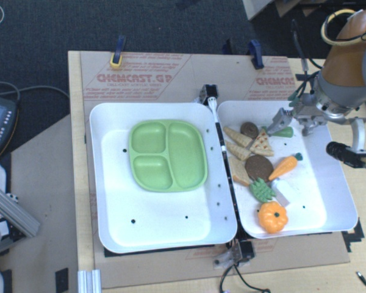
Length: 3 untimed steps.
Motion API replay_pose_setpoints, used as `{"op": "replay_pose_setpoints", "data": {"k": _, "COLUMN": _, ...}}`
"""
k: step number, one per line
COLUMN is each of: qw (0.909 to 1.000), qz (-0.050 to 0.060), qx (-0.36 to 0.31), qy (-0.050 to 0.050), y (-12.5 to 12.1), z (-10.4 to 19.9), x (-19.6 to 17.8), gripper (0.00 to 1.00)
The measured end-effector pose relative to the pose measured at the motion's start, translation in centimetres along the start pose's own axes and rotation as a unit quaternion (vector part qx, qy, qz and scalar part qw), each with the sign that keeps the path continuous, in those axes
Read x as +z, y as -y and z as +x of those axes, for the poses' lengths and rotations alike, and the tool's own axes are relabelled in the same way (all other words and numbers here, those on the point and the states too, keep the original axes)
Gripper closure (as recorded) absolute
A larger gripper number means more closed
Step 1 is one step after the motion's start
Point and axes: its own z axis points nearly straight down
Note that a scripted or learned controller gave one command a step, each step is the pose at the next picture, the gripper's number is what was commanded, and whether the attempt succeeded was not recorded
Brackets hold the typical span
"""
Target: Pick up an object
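The right bin holds several toy foods. Among them are a carrot, an orange pumpkin, a green leafy piece, two brown discs, a triangular cracker and pale wafer sticks. My gripper hangs over the bin's far part, right of the cracker and above the carrot. Its fingers stand apart, open, with nothing between them. A small green piece lies just under the left finger.
The left bin holds a green divided plate. A black rail joins the two bins. The arm's orange band and a black fitting overhang the right bin's far right side. Clamps hold the board's back edge.
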Motion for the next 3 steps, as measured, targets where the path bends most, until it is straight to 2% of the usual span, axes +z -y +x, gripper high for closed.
{"op": "replay_pose_setpoints", "data": {"k": 1, "qw": 1.0, "qz": -0.007, "qx": -0.001, "qy": 0.001, "y": -0.3, "z": 0.0, "x": -0.8, "gripper": 0.0}}
{"op": "replay_pose_setpoints", "data": {"k": 2, "qw": 1.0, "qz": -0.004, "qx": -0.001, "qy": 0.001, "y": -0.4, "z": -0.9, "x": 4.0, "gripper": 0.0}}
{"op": "replay_pose_setpoints", "data": {"k": 3, "qw": 1.0, "qz": -0.009, "qx": -0.001, "qy": 0.0, "y": -0.6, "z": -0.8, "x": 8.9, "gripper": 0.0}}
